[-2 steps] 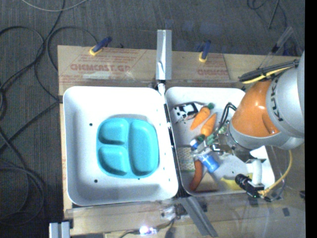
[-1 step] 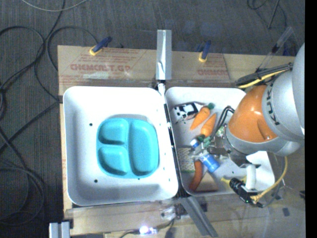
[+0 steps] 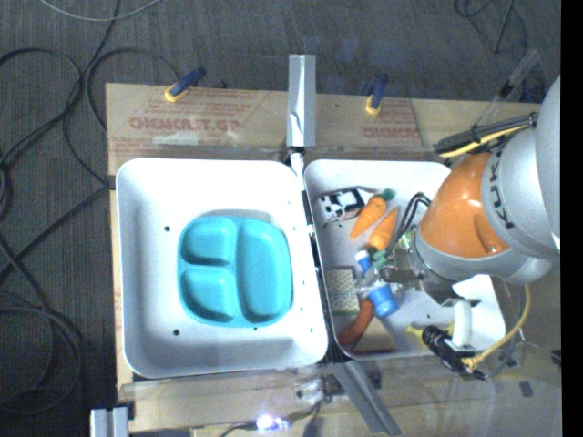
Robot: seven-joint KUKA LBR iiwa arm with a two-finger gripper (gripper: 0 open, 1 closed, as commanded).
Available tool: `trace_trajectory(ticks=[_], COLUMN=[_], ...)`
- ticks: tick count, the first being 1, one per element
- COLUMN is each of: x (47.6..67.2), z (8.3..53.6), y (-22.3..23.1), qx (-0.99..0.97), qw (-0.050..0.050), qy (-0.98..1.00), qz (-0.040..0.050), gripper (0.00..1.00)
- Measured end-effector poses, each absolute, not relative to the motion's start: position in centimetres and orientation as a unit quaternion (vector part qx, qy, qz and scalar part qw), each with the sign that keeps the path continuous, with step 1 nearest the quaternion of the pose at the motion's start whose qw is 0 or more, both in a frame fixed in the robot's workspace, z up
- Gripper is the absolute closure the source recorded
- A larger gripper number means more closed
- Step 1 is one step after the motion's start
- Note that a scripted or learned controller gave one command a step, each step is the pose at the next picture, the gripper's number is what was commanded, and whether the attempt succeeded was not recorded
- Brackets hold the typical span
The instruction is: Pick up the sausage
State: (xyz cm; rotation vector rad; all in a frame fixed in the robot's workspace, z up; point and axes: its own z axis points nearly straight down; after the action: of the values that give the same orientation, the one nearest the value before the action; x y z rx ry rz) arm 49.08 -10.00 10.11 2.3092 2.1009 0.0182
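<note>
The sausage (image 3: 361, 322), reddish-brown and slightly curved, lies near the front left corner of the right bin (image 3: 492, 321). My gripper (image 3: 373, 282) hangs just above and behind it, over the left part of that bin. Its two blue fingertips (image 3: 384, 300) stand apart, so it is open, with nothing between them. The nearer fingertip sits right beside the sausage's upper end. The grey arm with its orange band (image 3: 465, 221) covers the right half of the bin.
Two orange carrots (image 3: 369, 215) and a black-and-white object (image 3: 337, 204) lie at the back of the right bin. A grey-green pad (image 3: 341, 289) rests against its left wall. The left bin (image 3: 146, 271) holds a blue divided plate (image 3: 235, 268).
</note>
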Motion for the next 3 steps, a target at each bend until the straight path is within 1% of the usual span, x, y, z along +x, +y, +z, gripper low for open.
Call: trace_trajectory(ticks=[1, 2, 3], x=[49.0, 48.7, 48.8], z=[10.3, 9.0, 8.9], y=[-10.9, -10.0, -16.1], qx=[0.743, 0.619, 0.602], qw=[0.016, 0.008, 0.006], qy=[0.669, 0.785, 0.799], qz=[0.0021, 0.0008, 0.0021], gripper=[0.00, 0.00, 0.00])
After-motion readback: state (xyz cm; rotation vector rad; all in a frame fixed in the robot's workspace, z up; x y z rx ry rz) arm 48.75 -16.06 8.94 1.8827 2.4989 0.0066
